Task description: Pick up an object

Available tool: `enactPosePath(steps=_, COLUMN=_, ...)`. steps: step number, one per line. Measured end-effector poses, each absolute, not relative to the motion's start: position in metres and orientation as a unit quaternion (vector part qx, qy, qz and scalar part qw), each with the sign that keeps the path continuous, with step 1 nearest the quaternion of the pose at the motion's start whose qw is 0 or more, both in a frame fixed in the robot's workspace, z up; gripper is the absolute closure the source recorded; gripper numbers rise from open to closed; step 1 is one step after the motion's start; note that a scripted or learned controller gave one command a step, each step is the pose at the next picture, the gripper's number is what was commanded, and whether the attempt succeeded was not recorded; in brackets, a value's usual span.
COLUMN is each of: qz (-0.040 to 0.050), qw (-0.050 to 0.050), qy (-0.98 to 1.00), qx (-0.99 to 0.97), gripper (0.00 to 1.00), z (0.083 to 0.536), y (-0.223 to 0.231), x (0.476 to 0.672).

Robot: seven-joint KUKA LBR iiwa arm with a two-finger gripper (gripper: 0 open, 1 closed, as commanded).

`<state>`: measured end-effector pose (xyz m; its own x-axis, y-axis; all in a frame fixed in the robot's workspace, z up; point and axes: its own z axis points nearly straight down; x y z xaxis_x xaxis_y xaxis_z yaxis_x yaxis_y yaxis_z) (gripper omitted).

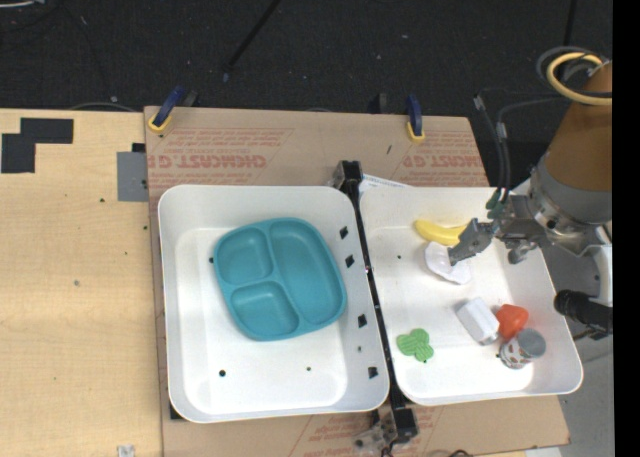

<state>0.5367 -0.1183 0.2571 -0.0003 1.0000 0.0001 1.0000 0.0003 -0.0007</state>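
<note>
Gripper [470, 242] down in right bin [560, 385], at the far side, arm [585, 145] coming in from the right. Can't tell the grip state, and no object seen caught in it. Tip sits right at the near-right end of the banana [438, 231] and just above a small white piece [441, 261]; contact with either unclear. Nearer in same bin: white block [477, 319], orange-red piece [512, 320] touching it, round grey item [524, 347] at the near right, green toy [415, 345] to the left, well apart from the tip. Left bin [180, 365] holds a teal divided plate [277, 278]. Black divider [362, 275] between bins.
</note>
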Motion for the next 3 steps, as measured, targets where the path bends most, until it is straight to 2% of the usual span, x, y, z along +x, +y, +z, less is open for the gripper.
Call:
enactPosePath(steps=1, qz=0.0002, qw=0.000, qy=-0.707, qx=-0.707, gripper=0.00, z=0.2571, y=-0.1183, x=0.5367)
enactPosePath(steps=2, qz=0.0004, qw=0.000, qy=-0.707, qx=-0.707, gripper=1.00, z=0.2668, y=-0.1185, x=0.5367)
enactPosePath(steps=3, qz=0.0004, qw=0.001, qy=-0.707, qx=-0.707, gripper=0.00, z=0.2667, y=-0.1186, x=0.5367)
